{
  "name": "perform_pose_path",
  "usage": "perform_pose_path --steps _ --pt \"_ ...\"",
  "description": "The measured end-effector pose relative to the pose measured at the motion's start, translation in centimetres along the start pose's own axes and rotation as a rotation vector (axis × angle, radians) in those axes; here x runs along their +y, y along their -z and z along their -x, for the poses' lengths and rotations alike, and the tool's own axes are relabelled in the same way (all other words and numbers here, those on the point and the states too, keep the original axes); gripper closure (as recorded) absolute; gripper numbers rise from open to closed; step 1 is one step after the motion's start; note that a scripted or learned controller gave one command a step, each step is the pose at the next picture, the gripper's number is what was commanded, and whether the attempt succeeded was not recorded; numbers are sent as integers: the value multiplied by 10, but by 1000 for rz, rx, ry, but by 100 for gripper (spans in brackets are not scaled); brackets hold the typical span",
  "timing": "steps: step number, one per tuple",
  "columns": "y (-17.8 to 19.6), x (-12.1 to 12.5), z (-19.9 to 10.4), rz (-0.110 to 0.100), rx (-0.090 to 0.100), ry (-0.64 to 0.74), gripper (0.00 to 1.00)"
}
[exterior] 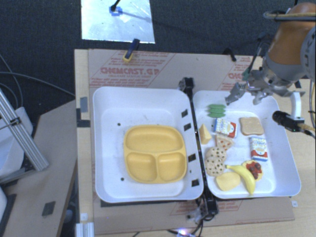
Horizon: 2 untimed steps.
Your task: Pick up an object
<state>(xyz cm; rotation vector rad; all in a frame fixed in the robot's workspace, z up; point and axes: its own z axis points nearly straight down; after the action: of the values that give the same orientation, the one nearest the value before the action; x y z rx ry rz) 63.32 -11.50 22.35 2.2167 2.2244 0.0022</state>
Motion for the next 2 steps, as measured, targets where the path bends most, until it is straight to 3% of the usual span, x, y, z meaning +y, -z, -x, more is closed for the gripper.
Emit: perform_pose_path --steps 1,2 --pt "-147 17 -29 -5 1 4 0" --pt "-138 36 6 3 -2 -4 0"
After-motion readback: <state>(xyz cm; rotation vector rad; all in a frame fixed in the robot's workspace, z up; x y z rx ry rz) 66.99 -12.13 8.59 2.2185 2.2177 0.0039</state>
